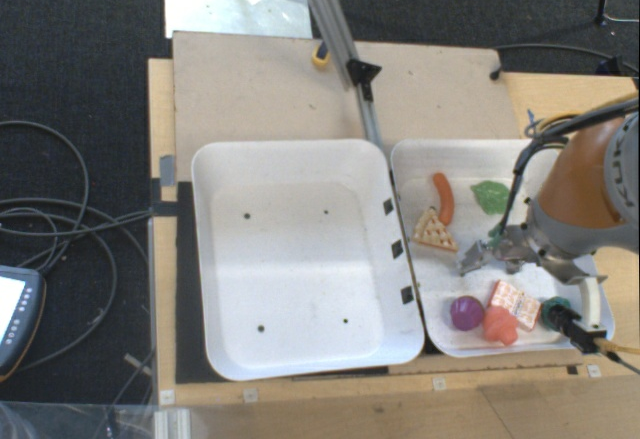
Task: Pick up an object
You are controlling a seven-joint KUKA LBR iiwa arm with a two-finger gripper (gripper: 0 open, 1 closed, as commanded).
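Gripper (478,255) of mine is hovering in the right bin (410,159) beside the pizza slice (435,230), holding nothing I can see. I'm approaching; next I'm needing to centre over it.

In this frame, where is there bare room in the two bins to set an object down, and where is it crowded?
The left bin has its whole floor bare. In the right bin, a bare patch lies along the far rim, above the orange sausage and green leaf. The rest is crowded: pizza slice, gripper, purple ball, red piece and patterned block.
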